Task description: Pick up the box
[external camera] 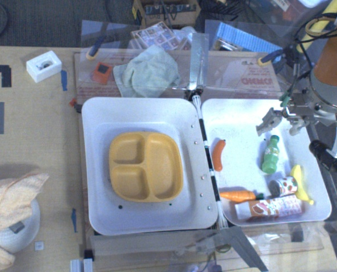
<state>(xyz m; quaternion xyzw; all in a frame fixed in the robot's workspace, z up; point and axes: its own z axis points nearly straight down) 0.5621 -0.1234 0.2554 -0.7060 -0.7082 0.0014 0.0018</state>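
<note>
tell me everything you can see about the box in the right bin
The box is a long, narrow carton, looking like printed cardboard, red-orange and white with a round picture near its left end. It lies flat along the right bin's front wall. The carrot touches its left end and the small can sits against its upper edge.

Robotics lab: two white bins [95,169] on a bench [21,146], cables [321,24], clear guards.

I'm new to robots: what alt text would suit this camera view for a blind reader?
A robot's open end effector hovers over the right bin, above a green bottle, sausage, carrot, banana, can and box. The left bin holds a yellow divided plate.
</note>
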